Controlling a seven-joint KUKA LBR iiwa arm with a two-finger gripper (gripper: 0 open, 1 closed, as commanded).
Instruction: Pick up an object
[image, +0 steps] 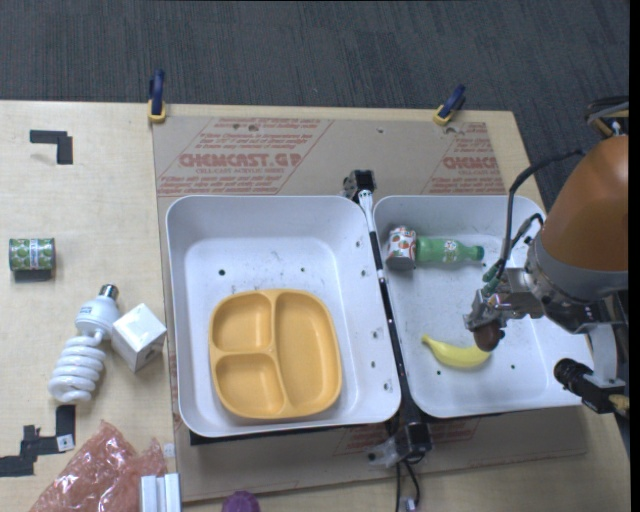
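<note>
The claw (484, 330) sits low in the right bin (530, 390), at the upper right end of the banana (456, 353), and looks to be touching or just above it. It appears as a small dark mass seen from above, so how far it is open cannot be told, nor whether it has hold of the fruit. The arm (592, 215) comes in from the right, its orange band large and blurred and partly cut off at the frame edge, with black cables looping beside it.

Toward the back of the same bin a green bottle (448, 250) lies on its side; its label is too small to read. Just beside its cap end lies a small red and white item (401, 243) that is hard to identify.

The left bin (190, 300) holds a yellow divided plate (274, 353) with three compartments.

Under the bins lies a brown sheet (250, 155) printed in red with "CHEMCAST" and smaller lines that cannot be made out; the print repeats on the right, cut off by the bin. Two clamps (157, 96) hold its back edge.

On the surface (80, 200) to the left are a small green can (32, 256), a spiral light bulb (82, 346), a white cube (139, 336), and a pinkish crumpled bag (105, 470) cut off at the bottom edge.
</note>
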